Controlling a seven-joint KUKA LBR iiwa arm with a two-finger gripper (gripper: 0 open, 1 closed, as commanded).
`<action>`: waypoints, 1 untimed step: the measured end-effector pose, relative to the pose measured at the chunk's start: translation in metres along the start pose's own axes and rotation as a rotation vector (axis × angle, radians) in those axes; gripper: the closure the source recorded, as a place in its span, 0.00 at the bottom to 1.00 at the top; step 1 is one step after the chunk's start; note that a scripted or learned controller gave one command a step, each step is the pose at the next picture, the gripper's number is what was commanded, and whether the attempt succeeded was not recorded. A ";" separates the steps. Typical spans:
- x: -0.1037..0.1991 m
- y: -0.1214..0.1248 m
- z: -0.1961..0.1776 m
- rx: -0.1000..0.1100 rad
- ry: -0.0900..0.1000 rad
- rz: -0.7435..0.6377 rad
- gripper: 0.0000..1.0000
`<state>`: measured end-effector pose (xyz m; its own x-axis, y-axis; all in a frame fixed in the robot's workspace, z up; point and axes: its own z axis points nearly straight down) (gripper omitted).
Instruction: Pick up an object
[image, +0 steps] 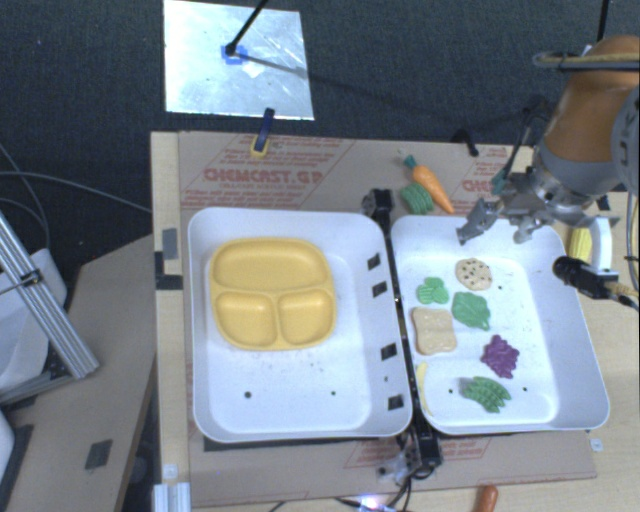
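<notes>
My gripper (497, 230) hangs open over the far edge of the right bin (570, 330), with nothing between its fingers. Just below it lies a round cookie (473, 273). Further toward the front are a small green leafy piece (432, 292), a larger green piece (471, 309), a slice of toast (434, 330), a purple bunch of grapes (500, 355) and a green vegetable (486, 392). A thin yellow piece (421, 385) shows at the bin's left wall.
The left bin (220, 400) holds a yellow divided plate (272, 292). A toy carrot (429, 181) and a green item (417, 199) lie on the cardboard behind the right bin. A yellow item (580, 243) sits by the bin's far right rim.
</notes>
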<state>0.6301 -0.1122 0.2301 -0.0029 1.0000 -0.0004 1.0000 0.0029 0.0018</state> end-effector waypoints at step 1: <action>-0.080 -0.024 0.153 0.008 0.001 0.010 0.00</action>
<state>0.6067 -0.1923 0.0769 0.0070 1.0000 0.0002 1.0000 -0.0070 -0.0059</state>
